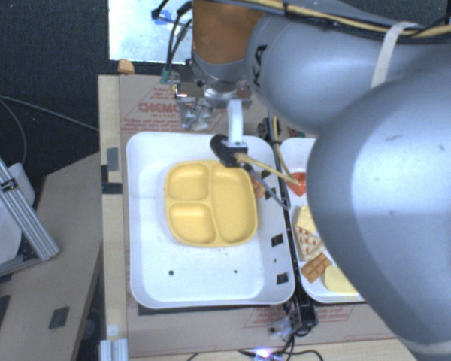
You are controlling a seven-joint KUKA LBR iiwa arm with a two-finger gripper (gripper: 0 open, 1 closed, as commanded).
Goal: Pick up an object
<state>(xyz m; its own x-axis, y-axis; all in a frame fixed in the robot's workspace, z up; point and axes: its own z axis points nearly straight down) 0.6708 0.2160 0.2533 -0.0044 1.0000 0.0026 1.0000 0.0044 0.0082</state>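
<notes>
Gripper point(193, 113) is hovering just beyond the far edge of the yellow plate point(210, 205); open or closed, cannot tell. Plate is lying flat in the white bin point(154, 277). Likely approaching; next move is calling for coming back over the plate's rim and descending.

I can read one bit of print: red lettering point(146, 107) on the cardboard sheet point(111, 224) beyond the left bin point(146, 280), starting "CHEM"; the rest I can't make out. Fainter red print point(260, 319) at the cardboard's near edge is too blurred to read.
</notes>
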